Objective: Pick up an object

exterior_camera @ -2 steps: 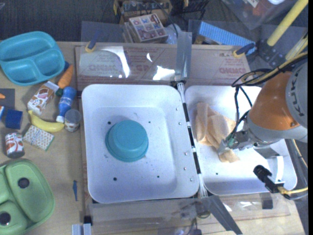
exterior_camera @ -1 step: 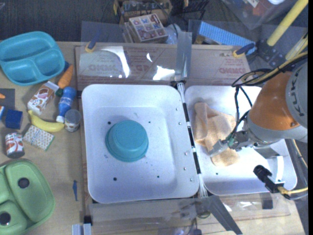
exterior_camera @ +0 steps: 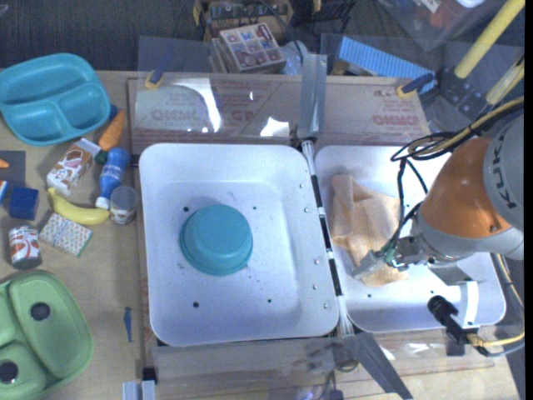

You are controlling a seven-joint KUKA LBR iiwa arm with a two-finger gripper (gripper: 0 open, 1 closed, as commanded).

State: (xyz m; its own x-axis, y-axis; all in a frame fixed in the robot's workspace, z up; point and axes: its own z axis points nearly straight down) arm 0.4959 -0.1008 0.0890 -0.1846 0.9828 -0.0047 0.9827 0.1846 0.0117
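Tan cloth [exterior_camera: 360, 219] in right bin [exterior_camera: 466, 311] — claw [exterior_camera: 376, 261] touching its lower edge.

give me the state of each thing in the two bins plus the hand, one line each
teal bowl: upside down, flat on the left bin floor, apart from the walls
tan cloth: crumpled, lying in the right bin near the divider
hand: low over the cloth's near edge, grip cannot be told
arm: reaching in over the right bin

Left of the bins lie a blue tray [exterior_camera: 54, 97] at ten o'clock, a banana [exterior_camera: 77, 208] at nine, a green tray [exterior_camera: 37, 336] at eight.
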